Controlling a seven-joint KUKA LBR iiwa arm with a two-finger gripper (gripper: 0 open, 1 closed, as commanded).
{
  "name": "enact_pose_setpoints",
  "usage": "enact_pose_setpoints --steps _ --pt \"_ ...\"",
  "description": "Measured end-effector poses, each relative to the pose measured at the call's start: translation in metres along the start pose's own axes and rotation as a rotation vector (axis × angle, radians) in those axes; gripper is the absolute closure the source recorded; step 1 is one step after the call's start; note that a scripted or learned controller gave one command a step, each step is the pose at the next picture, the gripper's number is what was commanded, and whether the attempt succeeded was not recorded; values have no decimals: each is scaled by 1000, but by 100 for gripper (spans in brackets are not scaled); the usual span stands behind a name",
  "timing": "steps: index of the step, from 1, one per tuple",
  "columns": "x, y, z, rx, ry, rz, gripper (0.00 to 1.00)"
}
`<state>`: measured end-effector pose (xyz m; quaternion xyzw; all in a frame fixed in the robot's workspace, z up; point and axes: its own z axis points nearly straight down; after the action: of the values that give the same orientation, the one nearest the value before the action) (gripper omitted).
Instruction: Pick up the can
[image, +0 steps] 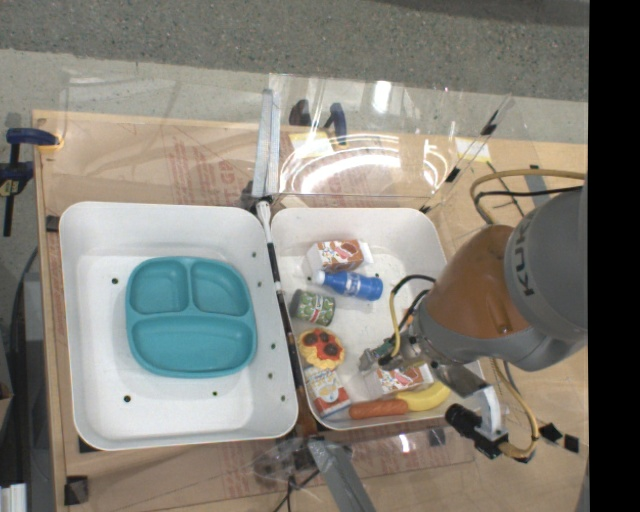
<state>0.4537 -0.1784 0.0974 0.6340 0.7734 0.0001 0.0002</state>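
Note:
The can (312, 306) is green with a light label and lies on its side in the right bin (430, 235), close to that bin's left wall. My gripper (386, 358) hangs low over the bin's lower right part, to the right of the can and a little nearer the front, apart from it. It sits right above a red and white packet (403, 379). The grey arm with its orange band (480, 290) covers the bin's right side.
Around the can lie a blue bottle (352, 286), a brown carton (340, 255), a toy pizza (321, 348), a small carton (328, 390), a sausage (378, 408) and a banana (428, 398). The left bin (80, 240) holds a teal divided plate (190, 315).

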Motion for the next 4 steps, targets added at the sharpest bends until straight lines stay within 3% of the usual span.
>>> enact_pose_setpoints --steps 1,2,3,4 --pt "0 0 0 0 0 0 0" --pt "-51 -9 9 -2 4 245 0" --pt "-53 -9 -1 -2 4 244 100" --pt "-53 -9 -1 -2 3 244 0"
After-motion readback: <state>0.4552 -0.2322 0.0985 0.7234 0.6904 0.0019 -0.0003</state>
